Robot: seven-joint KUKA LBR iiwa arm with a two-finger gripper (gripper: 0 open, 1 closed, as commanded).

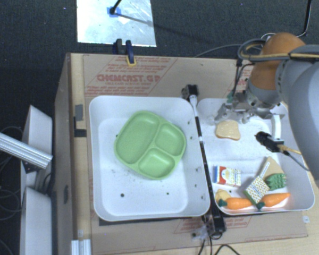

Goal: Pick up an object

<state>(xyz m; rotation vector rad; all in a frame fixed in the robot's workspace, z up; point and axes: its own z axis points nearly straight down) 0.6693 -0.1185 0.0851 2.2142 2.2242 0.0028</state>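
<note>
The gripper (235, 114) hangs low in the right bin (303, 198), just above a tan bread-shaped piece (228, 130); whether its jaws are apart or together I cannot tell. That piece looks like light, stiff toy food, flat and probably smooth, so it is best pinched across its narrow width. Nearer the camera from it lie a small printed carton (226, 175), its lettering too small to read, and two carrots (255, 201). The board (130, 77) under the bins reads "CHEMCAST".
</note>
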